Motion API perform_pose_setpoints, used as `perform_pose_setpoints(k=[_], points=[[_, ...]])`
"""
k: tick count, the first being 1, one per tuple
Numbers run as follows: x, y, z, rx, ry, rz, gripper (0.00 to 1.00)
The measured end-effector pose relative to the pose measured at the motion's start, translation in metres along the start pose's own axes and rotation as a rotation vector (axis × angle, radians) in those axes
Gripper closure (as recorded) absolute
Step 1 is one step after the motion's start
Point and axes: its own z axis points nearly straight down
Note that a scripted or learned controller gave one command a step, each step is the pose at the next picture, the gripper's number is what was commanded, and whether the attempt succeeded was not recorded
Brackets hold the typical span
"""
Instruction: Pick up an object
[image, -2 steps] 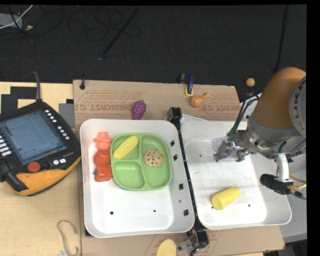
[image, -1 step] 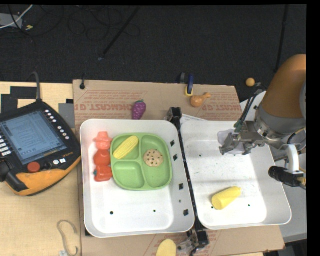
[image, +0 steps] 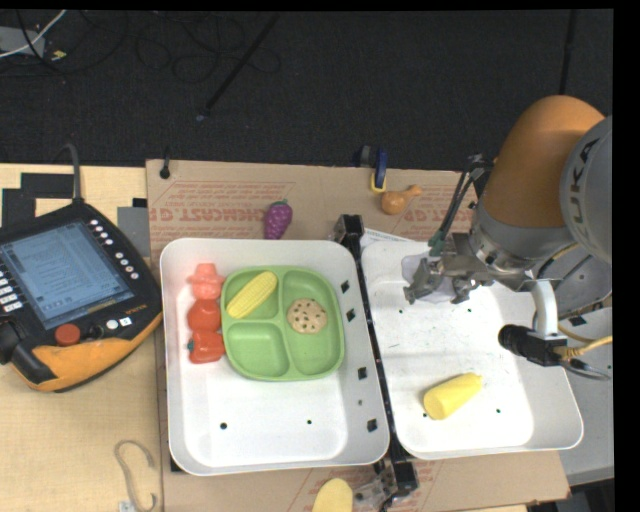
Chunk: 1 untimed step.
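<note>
Hovering over the right bin (image: 560, 425), the pincer (image: 437, 283) is seen holding nothing, its spread untellable, and is best centred over the yellow piece (image: 451, 394) lying nearer, then lowered.

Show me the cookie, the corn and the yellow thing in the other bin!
cookie (image: 306, 316), camera view, middle of its top face.
corn (image: 250, 293), camera view, middle of the cob.
yellow thing (image: 451, 395), camera view, middle of its body.

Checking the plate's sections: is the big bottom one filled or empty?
Empty. The green plate shows bare green there; corn and cookie fill the upper sections.
</note>
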Motion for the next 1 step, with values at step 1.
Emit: perform_pose_setpoints(k=[1], points=[[0.0482,0.0087,0.0207,0.004,-0.001,0.002,1.00]])
